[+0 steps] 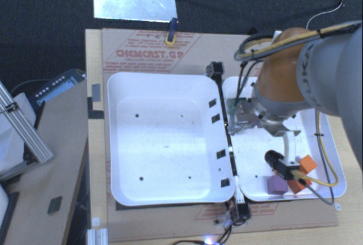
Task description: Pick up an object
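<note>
The gripper (241, 116) hangs low over the right bin (252, 153), near its left wall, under the bulky grey arm; I can't tell whether it is spread or pressed together. The likely pickings sit in that bin's near right corner: a purple block (276, 184), a red block (295, 186) touching it, and an orange block (308, 164) just behind. They look small, light, stiff and matte, probably foam or wood. The purple one's flat opposite sides seem the easiest hold.
</note>
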Motion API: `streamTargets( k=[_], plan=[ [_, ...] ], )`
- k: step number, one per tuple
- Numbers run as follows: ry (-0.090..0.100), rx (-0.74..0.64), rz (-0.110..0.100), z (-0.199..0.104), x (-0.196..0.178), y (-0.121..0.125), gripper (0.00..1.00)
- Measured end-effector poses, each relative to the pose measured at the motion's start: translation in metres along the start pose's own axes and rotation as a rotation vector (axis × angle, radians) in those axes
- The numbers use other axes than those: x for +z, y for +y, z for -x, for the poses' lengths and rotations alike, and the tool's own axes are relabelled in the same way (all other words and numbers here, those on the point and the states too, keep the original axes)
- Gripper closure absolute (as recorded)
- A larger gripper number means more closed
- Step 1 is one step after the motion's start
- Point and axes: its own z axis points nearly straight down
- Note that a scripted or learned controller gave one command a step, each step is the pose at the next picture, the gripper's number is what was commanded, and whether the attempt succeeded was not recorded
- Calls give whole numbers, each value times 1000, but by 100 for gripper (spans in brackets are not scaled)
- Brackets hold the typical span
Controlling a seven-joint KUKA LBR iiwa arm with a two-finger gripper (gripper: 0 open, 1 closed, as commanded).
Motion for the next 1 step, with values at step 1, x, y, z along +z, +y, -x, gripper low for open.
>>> streamTargets(
  k=[1],
  plan=[
    [2, -5, 9, -88, -83, -44, 100]
  ],
)
